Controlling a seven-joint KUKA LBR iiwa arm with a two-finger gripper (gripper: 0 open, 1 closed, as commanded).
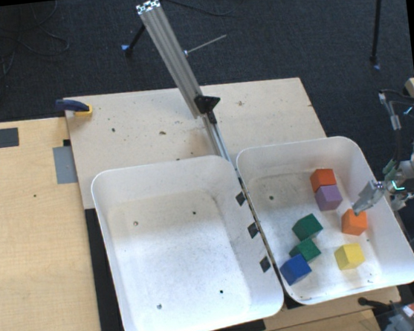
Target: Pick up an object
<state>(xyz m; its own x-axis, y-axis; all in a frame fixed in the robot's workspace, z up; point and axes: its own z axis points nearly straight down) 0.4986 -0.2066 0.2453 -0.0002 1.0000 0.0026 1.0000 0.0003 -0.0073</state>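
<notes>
The gripper [364, 204] hangs just above the orange cube [353, 222], right bin [399, 265]; its state can't be told.

Two bins stand side by side on the bench [275, 108]. The left bin [120, 187] holds nothing. In the right bin [295, 150] seven blocks [307, 227] lie, all in its right half. The gripper [362, 206] is above its right rim, touching one block [353, 222].
</notes>
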